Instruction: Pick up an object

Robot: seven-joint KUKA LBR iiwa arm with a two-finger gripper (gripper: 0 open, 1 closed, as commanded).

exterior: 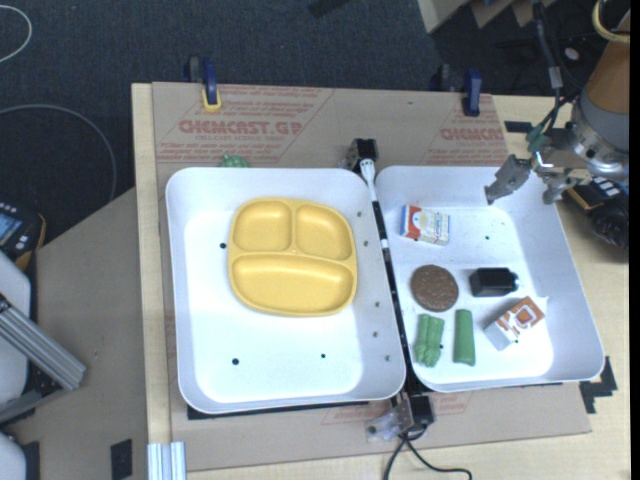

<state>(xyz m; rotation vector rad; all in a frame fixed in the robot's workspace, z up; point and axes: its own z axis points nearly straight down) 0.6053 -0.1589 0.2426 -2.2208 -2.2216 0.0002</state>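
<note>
Objects for picking lie in the right bin; nearest to our gripper is the small white carton, down and to the left of it. The gripper hangs over the bin's far right corner with fingers spread apart and nothing between them.

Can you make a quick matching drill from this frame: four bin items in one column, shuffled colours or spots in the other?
Things:
1. divided plate
2. round cookie
3. small box
4. black block

Descriptions:
A. brown, mid right bin
B. yellow, in the left bin
C. dark, right of the cookie
D. white with red and blue print, far side of the right bin

Pairs: 1-B, 2-A, 3-D, 4-C
</note>
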